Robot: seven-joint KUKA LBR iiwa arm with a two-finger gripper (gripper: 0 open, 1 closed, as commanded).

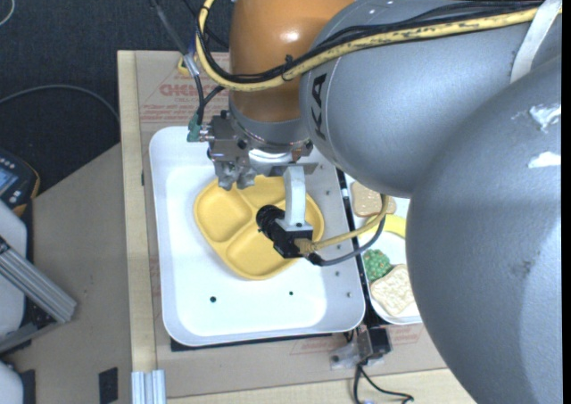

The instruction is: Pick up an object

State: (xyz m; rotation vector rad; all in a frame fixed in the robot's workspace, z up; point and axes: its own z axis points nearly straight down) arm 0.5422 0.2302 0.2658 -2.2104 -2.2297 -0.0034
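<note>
Gripper [268, 181] over yellow plate [236, 224] (left bin [178, 215])

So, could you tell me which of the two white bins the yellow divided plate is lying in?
The left bin, the one under the gripper, holds the yellow divided plate. The right bin, mostly hidden behind the arm, holds a green item and pale crackers.

Yellow divided tray [234, 226], lying flat in left bin [178, 286], partly under arm

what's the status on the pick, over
Gripper low in left bin, at yellow divided plate's upper rim. Plate flat on bin floor. Arm's black cable mount hangs over plate.
</note>
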